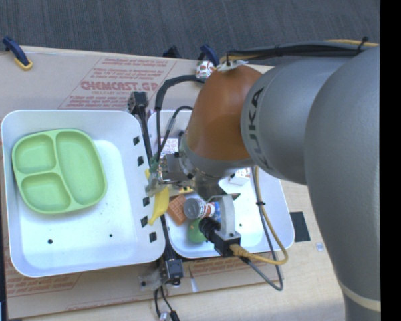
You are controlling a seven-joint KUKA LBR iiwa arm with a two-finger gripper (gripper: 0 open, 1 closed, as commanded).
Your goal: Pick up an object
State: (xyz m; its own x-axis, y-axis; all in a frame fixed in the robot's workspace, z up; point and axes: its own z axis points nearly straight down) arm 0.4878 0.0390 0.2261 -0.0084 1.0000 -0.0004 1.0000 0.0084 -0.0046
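- seen from above at a slant: two shallow white bins side by side on a cardboard-covered bench point(73, 72), the left bin point(80, 246) and the right bin point(277, 212) meeting along a line of black clips.
- reached in from the right, over the right bin: a grey arm point(321, 112) with its orange band point(220, 116) above the wrist, covering most of that bin.
- lowered among the clutter near the right bin's left wall: the gripper point(167, 172); too much hidden by the wrist and cables to tell whether wide or narrow, and nothing made out between its tips.
- lay flat in the upper left part of the left bin, well apart from the gripper: a pale green divided plate point(59, 171) with three compartments.
- lay against the dividing wall, just below the gripper: a yellow object point(159, 204), long and tilted.
- clustered just beside it under the wrist: an orange-brown piece point(177, 209), a small green object point(196, 233) and a round grey-topped item point(191, 209) with a bit of blue beside it; exact kinds not clear.
- trailed along the right bin's lower edge: a yellow cable point(257, 258) and black cables running off the wrist.
- clamped to the bench's far left corner: a blue and yellow clip point(17, 52).
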